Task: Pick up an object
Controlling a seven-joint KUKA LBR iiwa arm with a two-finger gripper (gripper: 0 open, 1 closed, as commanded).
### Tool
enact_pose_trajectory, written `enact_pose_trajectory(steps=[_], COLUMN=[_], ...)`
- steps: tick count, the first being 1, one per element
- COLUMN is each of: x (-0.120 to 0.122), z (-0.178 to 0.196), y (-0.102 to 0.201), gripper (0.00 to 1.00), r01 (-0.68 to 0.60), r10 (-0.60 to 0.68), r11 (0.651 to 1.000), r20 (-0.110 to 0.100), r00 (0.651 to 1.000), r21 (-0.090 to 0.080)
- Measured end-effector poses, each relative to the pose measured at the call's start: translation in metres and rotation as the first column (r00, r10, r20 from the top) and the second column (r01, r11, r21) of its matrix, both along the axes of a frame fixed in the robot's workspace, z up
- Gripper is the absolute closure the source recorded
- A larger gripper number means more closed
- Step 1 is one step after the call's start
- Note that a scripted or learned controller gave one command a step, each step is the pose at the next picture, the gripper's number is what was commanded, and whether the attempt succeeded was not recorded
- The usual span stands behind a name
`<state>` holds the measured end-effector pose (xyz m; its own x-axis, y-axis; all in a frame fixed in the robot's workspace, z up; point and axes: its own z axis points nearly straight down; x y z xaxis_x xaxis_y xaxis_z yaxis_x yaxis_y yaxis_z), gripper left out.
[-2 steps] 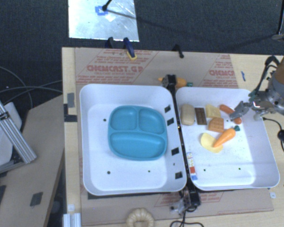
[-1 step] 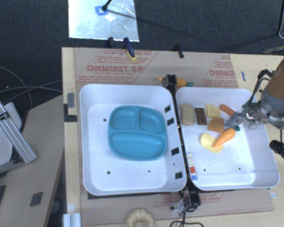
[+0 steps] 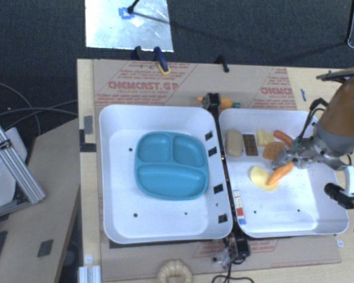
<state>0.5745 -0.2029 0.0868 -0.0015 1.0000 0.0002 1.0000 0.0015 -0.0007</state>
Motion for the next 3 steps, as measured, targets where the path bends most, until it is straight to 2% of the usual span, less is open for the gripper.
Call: enact_pose_trajectory(steps=[1,3], x=[0.001,-0.011], z=[0.013,0.104], y=[-0.001,0.006], gripper=[1.00,1.00], r01=[0.000,-0.002], r10=[0.000,0.002], r11=[1.000,1.000], r20=[0.005,0.003], r00=[1.000,1.000], r21=[-0.001,-0.001])
